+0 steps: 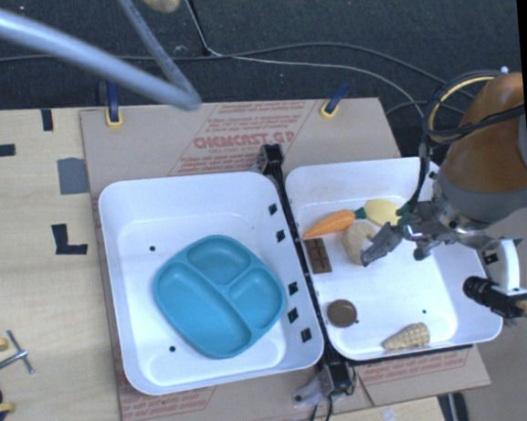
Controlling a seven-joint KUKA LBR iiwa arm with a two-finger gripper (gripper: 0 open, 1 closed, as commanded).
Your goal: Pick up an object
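Gripper (397,243) fingers stand spread apart with nothing between them, low over the right bin (438,323), beside a pale rounded item (361,236). Brown cardboard (238,134) on a wooden bench (30,271) carries two white bins, touching along a black divider. One blue sectioned plate (219,294) fills the left bin (122,217). Near the gripper, toward the divider, lie one orange carrot (331,223), one yellow piece (383,210) and one brown block (318,256). One brown disc (342,313) and one corn cob (406,336) sit nearer the front rim, bare floor between.
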